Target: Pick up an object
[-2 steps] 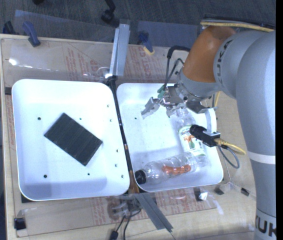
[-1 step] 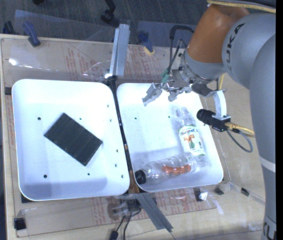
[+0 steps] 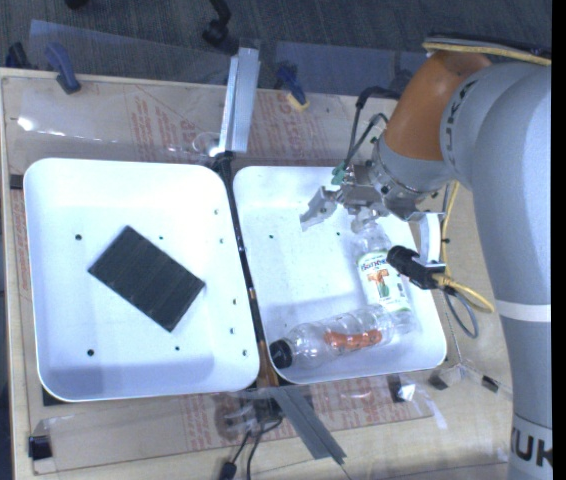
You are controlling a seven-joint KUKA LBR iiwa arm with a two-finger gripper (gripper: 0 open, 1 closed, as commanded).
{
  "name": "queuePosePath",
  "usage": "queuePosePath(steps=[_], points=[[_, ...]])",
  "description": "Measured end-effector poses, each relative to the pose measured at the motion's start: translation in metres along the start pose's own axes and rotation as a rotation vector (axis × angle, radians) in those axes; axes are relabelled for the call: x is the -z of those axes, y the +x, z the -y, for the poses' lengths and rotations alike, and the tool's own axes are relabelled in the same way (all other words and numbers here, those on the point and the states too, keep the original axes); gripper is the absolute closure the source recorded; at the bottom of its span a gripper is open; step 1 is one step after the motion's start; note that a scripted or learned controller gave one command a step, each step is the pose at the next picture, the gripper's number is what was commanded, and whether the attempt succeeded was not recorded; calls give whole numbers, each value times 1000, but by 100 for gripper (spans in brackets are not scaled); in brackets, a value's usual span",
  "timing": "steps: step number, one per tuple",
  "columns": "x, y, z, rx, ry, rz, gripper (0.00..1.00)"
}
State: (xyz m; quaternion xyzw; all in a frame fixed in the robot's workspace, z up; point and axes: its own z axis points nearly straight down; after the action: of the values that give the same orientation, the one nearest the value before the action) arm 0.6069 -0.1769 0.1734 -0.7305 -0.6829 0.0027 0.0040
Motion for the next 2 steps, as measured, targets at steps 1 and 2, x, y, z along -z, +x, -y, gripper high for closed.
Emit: queuePosePath(steps=[1, 2], points=[[18, -33, 52, 71, -3, 0, 0], [-12, -35, 41, 93, 0, -1, 0]])
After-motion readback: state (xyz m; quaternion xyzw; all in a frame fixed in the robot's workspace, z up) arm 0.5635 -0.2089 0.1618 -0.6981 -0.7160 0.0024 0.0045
